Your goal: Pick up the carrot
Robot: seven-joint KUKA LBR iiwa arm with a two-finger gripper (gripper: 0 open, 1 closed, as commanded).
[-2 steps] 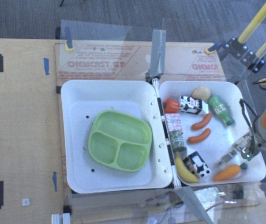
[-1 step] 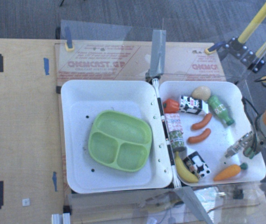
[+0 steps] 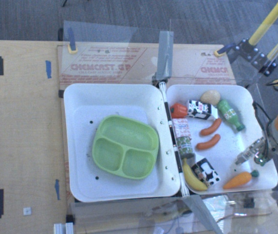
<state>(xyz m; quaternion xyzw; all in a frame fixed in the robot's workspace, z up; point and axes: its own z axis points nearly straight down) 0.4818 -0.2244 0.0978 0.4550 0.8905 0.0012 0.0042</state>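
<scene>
Two bins, arm over the right one.
Left bin (image 3: 75, 130) holds a green tray (image 3: 125, 146); the gripper (image 3: 250, 154) hangs in the right bin (image 3: 248, 95), jaw state unclear, nothing visibly held, just above the carrot (image 3: 237, 180) in the near corner.

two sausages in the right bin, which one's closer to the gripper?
The lower sausage, lying just below the other. The gripper sits off to its right, near the carrot; the upper sausage lies farther up, beside the green bottle.
</scene>
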